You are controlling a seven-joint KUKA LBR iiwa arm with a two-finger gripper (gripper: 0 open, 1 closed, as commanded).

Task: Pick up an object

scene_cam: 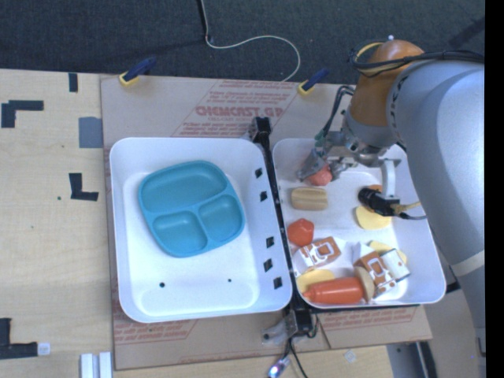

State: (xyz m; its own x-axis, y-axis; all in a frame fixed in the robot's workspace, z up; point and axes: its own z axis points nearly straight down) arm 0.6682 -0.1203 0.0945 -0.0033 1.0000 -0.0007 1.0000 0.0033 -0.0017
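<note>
Two white bins sit on cardboard. Gripper (319, 166) is low in the right bin's (429, 246) far-left corner, over a small red piece (320, 176); grip state cannot be told. Tan roll (309, 199) lies just nearer, long axis left-right.

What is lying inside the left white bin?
Inside the left bin lies one blue divided plate, its three compartments bare. A few small dark marks show on the bin floor. Whatever is under the plate is covered and cannot be seen.
</note>
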